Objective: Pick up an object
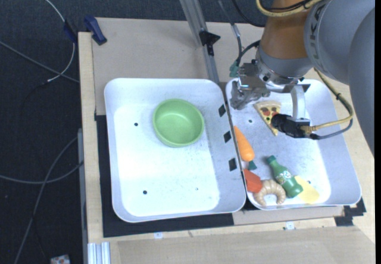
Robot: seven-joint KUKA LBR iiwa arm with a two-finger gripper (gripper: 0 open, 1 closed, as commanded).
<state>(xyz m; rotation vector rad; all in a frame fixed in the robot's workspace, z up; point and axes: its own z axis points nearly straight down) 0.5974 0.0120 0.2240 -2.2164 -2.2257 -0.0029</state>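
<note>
Gripper [243, 95] sits low at the far-left corner of the right bin [339, 155]; can't tell whether it's open, closed or gripping anything. Pizza slice [268, 113] lies just beside it, carrot [243, 145] nearer the divider, and green bottle [284, 177], croissant [271, 190], red piece [252, 180] and yellow piece [306, 193] are bunched at the near edge. Left bin [119, 137] has a green bowl [178, 122]. Risk, imo: so close to the bin wall w/ the flat pizza slice, the gripper may scrape the rim or close on nothing
</note>
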